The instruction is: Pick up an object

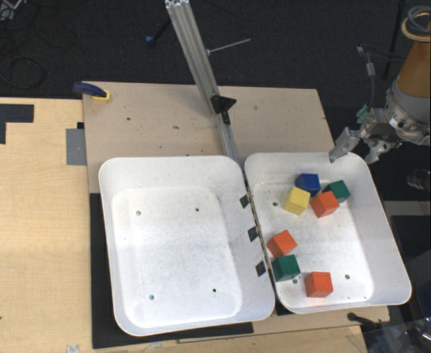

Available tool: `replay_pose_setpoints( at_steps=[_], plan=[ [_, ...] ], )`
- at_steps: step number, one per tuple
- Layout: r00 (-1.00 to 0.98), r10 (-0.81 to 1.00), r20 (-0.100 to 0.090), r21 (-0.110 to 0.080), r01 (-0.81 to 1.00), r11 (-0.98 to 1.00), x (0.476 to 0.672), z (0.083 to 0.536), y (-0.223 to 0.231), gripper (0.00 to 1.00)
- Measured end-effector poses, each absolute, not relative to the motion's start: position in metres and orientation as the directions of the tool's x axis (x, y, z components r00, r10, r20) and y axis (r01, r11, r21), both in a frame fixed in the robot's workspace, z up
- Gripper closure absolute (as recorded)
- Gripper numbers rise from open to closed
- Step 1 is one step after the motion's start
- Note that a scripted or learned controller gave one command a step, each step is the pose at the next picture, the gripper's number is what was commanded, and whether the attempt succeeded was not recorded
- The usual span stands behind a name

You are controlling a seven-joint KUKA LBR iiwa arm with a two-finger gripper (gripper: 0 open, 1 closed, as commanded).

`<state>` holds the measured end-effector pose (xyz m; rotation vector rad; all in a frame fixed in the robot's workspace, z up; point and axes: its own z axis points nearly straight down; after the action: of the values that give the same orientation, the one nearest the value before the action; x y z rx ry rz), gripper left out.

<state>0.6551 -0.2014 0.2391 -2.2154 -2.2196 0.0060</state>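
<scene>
While the cubes are all sitting in the right bin [377, 271], none of them is anywhere between the gripper's fingers. Up top there's a tight little cluster: a blue cube [308, 183], a yellow cube [297, 201] just below-left of it and touching it, an orange cube [323, 204] to the right of the yellow one, and a green cube [339, 190] tucked against the orange one's upper right. Lower down, near the divider side of the bin, another orange cube [282, 242] sits right above a second green cube [286, 268], pretty much touching. A third orange cube [318, 284] is off on its own near the bin's front edge.

The left bin [127, 190] sits right alongside, the two rims meeting in the middle with a few black clips along the seam.

The gripper [359, 142] hangs over the far right corner of the right bin, at the rim, well apart from the nearest cubes. Can't tell if its fingers are open or closed, it's too small and cluttered there. An aluminium rail [198, 65] slants across the bench behind the bins.
</scene>
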Motion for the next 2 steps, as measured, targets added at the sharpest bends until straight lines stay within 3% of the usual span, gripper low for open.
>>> replay_pose_setpoints(
  at_steps=[2],
  plan=[
    [0.001, 1.0, -0.001, 0.001, 1.0, -0.001, 0.646, 0.139, -0.195, 0.0]
  ],
)
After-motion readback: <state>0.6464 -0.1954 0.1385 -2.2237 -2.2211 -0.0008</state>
